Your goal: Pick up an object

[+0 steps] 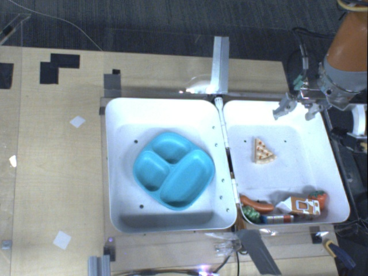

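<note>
My gripper (297, 109) hangs over the far edge of the right bin (322, 142), its two grey fingers spread apart and open, with nothing between them. A toy pizza slice (263, 152) lies on the bin floor, below and left of the gripper. Along the bin's near wall lies a pile of small things: a red-orange hot dog (257, 203), a green piece (249, 213), an orange-brown carton (303, 206) and a red piece (319, 199).
The left bin (121, 125) holds a blue three-compartment plate (173, 169). A metal divider post (221, 68) stands between the bins at the back. The arm's orange band (349, 39) rises at the upper right. Cables run along the right side.
</note>
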Available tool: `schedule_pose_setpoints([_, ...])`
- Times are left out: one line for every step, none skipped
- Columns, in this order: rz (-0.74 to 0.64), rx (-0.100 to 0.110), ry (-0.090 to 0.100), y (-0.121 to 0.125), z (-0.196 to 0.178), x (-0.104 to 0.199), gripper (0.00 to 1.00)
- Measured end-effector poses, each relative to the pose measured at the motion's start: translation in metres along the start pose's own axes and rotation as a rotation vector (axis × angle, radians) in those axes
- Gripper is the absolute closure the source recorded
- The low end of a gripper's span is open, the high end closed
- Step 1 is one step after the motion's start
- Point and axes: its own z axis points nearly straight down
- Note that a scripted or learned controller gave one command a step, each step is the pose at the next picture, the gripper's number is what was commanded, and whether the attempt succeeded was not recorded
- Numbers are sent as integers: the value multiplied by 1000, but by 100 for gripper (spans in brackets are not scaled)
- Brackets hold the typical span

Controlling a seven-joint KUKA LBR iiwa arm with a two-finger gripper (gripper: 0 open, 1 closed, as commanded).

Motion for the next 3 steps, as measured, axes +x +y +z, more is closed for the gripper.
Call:
schedule_pose_setpoints([-27,1,0,-34,124,-15,0])
schedule_pose_setpoints([-139,-7,0,-11,159,42,0])
schedule_pose_setpoints([-138,-15,-3,-8,146,42,100])
